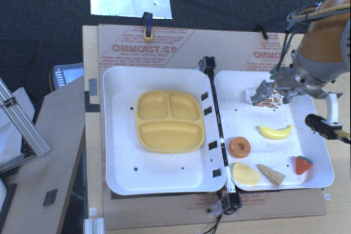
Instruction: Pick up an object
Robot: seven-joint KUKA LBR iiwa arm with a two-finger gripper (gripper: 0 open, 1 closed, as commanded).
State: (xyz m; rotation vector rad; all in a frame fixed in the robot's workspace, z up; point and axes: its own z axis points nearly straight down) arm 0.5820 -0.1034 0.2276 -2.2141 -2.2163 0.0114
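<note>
My gripper (265,92) hangs low over the far part of the right bin (323,175), at the end of the grey arm with its orange band. Right under it lies a small flat item with red and white speckles (272,100), partly hidden by the gripper; whether they touch I cannot tell. Nearer the front lie a yellow banana (275,131), an orange donut (239,146), a pale yellow round piece (245,173), a tan wedge (272,174) and a red strawberry (303,164).
The left bin (118,172) holds a yellow divided plate (167,120). A black divider strip (215,118) runs between the bins. A black part of the arm (323,126) juts over the right bin's right side.
</note>
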